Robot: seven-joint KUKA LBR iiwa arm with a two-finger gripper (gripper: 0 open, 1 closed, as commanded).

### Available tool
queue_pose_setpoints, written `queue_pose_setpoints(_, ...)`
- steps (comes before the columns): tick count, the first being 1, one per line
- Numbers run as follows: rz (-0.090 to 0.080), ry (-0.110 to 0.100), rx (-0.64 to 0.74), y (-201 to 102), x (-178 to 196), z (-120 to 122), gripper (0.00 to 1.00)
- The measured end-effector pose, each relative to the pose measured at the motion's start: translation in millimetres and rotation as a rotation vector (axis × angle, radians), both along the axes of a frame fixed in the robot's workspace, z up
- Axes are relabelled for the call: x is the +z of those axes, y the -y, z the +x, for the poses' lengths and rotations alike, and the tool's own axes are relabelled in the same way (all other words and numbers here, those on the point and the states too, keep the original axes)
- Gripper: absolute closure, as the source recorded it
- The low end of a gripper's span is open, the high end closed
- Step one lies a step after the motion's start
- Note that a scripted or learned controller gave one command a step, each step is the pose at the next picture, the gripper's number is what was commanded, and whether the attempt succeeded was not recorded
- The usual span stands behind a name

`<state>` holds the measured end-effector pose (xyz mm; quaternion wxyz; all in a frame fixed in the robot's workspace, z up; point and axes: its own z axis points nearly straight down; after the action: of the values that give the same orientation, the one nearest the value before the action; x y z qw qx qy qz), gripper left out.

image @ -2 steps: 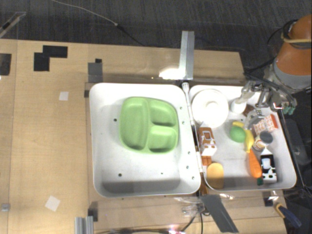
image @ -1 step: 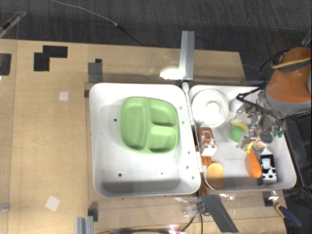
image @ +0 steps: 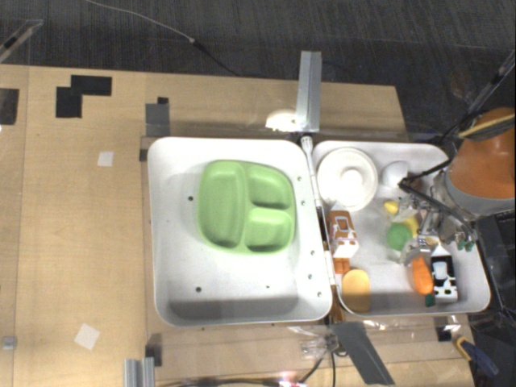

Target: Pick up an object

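Observation:
The right bin (image: 379,298) holds several small objects. A round green piece (image: 397,237) lies near its middle, with a small yellow piece (image: 392,208) just behind it. An orange carrot-like piece (image: 422,277) and a black-and-white box (image: 443,279) lie at the front right. My gripper (image: 421,239) reaches in from the right and hangs low over the spot between the green piece and the carrot. Its cables and body hide what lies under it. I see no object lifted off the bin floor.
A white bowl (image: 347,176) and a small white cup (image: 394,172) sit at the back of the right bin. An orange-and-white carton (image: 343,234) and a yellow round piece (image: 355,282) lie along its left wall. The left bin (image: 173,297) holds a green divided plate (image: 246,206).

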<state>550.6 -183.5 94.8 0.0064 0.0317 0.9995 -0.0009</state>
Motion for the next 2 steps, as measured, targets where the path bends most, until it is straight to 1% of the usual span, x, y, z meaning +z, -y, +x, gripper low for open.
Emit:
queue_pose_setpoints(1, 0.002, 0.009, -0.132, 11.7, -3.9, -40.7, 0.00)
queue_pose_setpoints(2, -0.001, 0.010, -0.037, 20.3, -3.7, -55.7, 0.00)
